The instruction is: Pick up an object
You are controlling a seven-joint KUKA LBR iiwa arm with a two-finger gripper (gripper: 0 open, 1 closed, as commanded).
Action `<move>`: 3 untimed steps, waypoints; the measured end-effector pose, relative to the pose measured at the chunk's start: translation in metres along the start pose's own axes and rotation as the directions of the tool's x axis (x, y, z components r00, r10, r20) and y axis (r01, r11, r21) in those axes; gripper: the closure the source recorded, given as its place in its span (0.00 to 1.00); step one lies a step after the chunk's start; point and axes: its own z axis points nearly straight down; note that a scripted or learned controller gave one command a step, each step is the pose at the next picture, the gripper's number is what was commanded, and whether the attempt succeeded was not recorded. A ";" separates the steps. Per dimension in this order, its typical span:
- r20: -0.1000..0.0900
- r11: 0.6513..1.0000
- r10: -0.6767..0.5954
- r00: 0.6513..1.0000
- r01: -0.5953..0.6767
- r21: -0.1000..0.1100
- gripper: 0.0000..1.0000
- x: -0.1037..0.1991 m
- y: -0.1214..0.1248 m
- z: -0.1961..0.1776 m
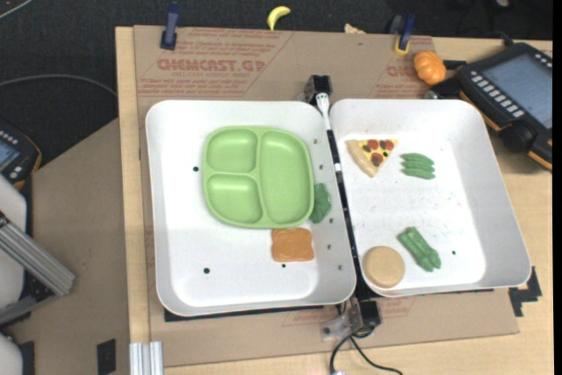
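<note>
The left bin (176, 259) holds a green divided plate (259, 176), an orange-brown toast piece (291, 245) just below it, and a small dark green leafy piece (320, 202) wedged against the plate's right edge. In the right bin (492, 215) lie a pizza slice (373, 155), a green pea pod (417, 165) to its right, a second green pod (419, 248) lower down, and a round tan cookie (384, 267) at the near left corner.
A yellow banana toy (277, 16) and an orange toy (429, 67) lie on the cardboard behind the bins. A black tablet device (514, 97) rests at the right. Blue clamps (169, 26) hold the board's far edge. Cables hang at the front (351, 325).
</note>
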 end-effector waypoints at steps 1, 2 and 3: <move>-0.009 1.000 -0.001 1.000 0.001 0.019 1.00 0.032 -0.002 0.110; 0.005 1.000 0.005 1.000 -0.005 -0.008 1.00 -0.034 0.044 -0.014; -0.008 1.000 0.004 1.000 -0.004 0.016 1.00 -0.029 0.008 0.066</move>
